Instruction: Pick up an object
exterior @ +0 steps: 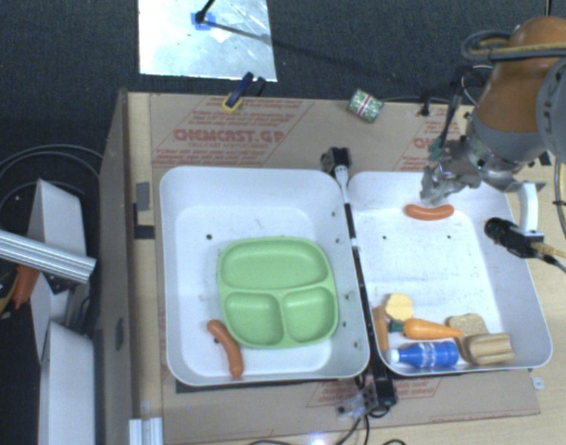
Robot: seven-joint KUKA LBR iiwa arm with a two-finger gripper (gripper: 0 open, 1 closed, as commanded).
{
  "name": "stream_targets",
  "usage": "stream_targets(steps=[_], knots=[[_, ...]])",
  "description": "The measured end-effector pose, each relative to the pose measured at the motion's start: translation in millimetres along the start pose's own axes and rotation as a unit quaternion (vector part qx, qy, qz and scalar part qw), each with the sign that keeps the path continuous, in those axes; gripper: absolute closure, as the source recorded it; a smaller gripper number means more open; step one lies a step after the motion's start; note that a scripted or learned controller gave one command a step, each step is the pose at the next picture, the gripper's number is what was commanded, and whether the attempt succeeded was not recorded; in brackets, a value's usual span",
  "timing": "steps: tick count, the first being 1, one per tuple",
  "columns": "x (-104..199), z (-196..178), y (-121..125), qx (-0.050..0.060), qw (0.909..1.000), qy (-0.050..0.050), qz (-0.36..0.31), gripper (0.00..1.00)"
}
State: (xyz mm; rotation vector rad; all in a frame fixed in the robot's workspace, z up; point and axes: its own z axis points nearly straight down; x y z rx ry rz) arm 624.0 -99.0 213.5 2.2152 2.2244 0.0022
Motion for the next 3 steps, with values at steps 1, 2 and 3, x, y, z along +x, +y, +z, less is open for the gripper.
stream_targets(steps=[1,2,3], knots=[[-10,48,17,0.001,1.0,0.0,0.001,1.0],[13,-3,-5,-0.001,1.0,0.0,0.0,1.0],[16,15,-4,0.0,1.0,0.0,0.0,1.0]])
